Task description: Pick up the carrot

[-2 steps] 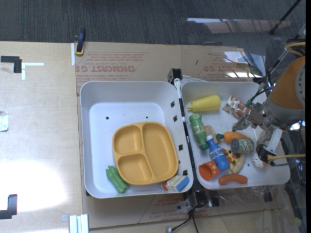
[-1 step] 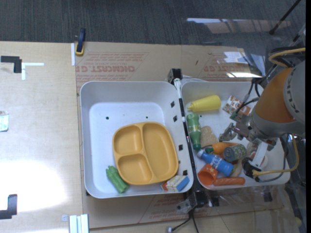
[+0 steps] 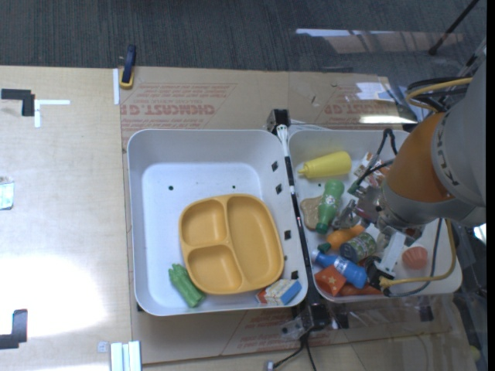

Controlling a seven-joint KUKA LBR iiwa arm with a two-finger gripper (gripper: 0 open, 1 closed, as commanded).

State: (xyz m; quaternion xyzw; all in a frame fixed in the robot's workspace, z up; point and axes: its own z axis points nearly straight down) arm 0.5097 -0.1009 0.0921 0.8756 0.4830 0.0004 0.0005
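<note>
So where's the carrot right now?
The carrot lies in the right bin, just below the green bottle and beside the gripper.

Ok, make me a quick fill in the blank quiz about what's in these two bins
1. The divided yellow plate lies in the ____ bin.
2. The mustard bottle is colored ____.
3. The pickle beside the plate is ____.
4. The plate has ____ compartments.

Missing words: left; yellow; green; three

Two white bins: one yellow divided plate, one green vegetable, one small carton, one mustard bottle, one green bottle, one blue bottle.
</note>
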